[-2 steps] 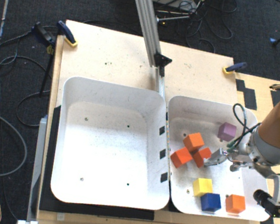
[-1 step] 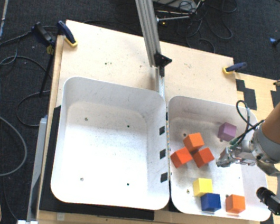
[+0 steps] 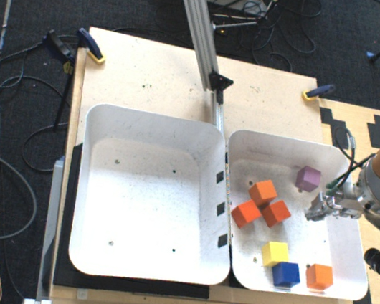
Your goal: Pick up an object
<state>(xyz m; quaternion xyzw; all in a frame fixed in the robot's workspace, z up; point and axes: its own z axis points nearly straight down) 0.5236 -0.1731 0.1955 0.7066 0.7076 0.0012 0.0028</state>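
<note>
The claw (image 3: 318,207) is seen low in the right bin (image 3: 348,245), beside the purple block (image 3: 308,178), prob. lined up for a grab; open/closed can't be told. Nothing is seen held.

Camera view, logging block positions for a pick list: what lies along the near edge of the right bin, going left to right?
Yellow block → blue block → orange block, all in the right bin.
</note>
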